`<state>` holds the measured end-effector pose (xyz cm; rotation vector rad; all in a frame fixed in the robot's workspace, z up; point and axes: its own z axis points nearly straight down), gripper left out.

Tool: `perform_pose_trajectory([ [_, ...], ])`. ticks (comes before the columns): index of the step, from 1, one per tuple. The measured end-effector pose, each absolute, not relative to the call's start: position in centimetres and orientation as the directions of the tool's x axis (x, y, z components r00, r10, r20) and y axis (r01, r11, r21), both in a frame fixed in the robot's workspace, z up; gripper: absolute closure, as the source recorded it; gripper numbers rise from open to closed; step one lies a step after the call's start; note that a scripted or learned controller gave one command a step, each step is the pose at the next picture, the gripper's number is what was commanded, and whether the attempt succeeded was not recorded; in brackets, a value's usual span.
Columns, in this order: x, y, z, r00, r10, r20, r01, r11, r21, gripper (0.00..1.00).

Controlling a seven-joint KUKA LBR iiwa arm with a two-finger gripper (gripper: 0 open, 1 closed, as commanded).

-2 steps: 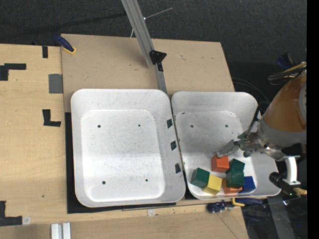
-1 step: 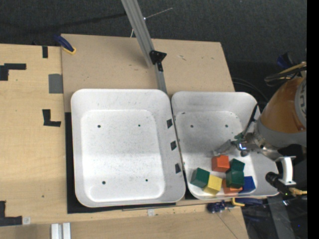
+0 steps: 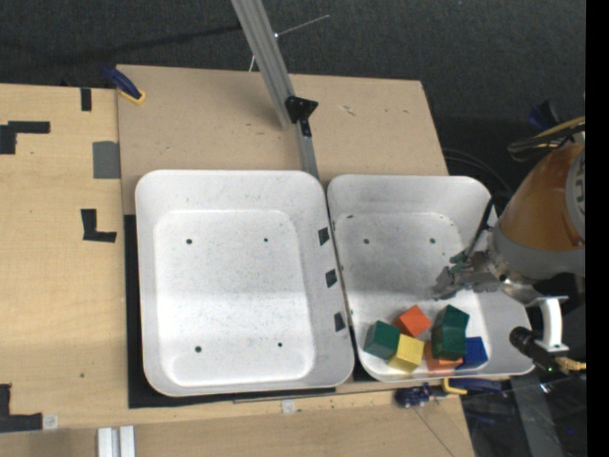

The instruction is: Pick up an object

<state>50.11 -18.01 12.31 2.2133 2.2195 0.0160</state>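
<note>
In the camera view the gripper (image 3: 457, 276) hangs over the right side of the right bin (image 3: 400, 198), just above a cluster of blocks (image 3: 426, 339) (green, orange, yellow, blue) in that bin's near corner. Whether the pincer is wide or narrow, I cannot tell. The left bin (image 3: 233, 188) sits beside it.

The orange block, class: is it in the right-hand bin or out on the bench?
In. The orange block lies inside the right bin, near its front edge, packed among the green, yellow and blue blocks.
</note>
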Motion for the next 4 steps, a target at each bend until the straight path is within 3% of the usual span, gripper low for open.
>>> perform_pose_trajectory([
  [1, 50.2, -17.1, 16.9, -0.003, 1.0, -0.001, 1.0, 0.003, 0.003, 1.0],
  [3, 50.9, -16.9, 29.2, -0.002, 1.0, -0.002, 1.0, 0.002, 0.006, 1.0],
  [4, 52.0, -12.2, 29.2, -0.005, 1.0, 0.0, 1.0, 0.005, 0.0, 1.0],
])
